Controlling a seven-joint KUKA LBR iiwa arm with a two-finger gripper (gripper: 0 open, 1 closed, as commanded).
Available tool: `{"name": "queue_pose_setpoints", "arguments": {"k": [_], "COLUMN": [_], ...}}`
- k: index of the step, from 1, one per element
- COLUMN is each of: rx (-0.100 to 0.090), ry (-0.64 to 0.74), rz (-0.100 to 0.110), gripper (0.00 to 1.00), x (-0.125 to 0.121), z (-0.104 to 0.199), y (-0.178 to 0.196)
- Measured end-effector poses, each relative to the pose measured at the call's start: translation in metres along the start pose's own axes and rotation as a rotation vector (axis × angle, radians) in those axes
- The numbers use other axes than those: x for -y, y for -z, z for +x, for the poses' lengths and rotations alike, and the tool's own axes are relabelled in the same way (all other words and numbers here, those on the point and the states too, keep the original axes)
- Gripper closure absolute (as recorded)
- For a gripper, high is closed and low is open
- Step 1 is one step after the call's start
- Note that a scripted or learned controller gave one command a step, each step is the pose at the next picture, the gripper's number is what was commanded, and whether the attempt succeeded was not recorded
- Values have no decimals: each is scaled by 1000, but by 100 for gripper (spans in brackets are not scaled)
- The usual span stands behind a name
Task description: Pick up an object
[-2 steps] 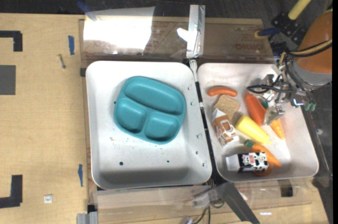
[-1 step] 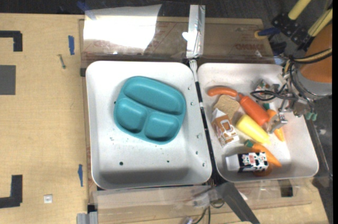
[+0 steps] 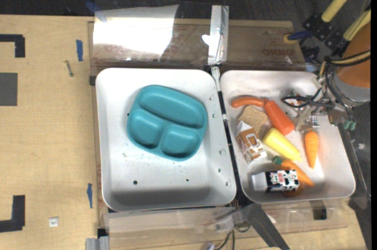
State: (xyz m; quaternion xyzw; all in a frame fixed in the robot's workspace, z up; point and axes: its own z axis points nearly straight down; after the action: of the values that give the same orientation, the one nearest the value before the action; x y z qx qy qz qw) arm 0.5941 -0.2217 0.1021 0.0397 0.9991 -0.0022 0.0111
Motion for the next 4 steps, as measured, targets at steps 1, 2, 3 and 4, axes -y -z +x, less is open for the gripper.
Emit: {"name": "queue_pose_setpoints", "arguments": {"k": [1, 2, 3, 4], "rx": [-13, -5, -17, -16], "ry": [379, 483, 452, 449], "rz": [-6, -4, -11, -10], "gripper": [100, 100, 100, 0], "x": [-15, -59, -120, -118], "z": [66, 25, 12, 12], "y": [-12, 150, 129, 130]}}
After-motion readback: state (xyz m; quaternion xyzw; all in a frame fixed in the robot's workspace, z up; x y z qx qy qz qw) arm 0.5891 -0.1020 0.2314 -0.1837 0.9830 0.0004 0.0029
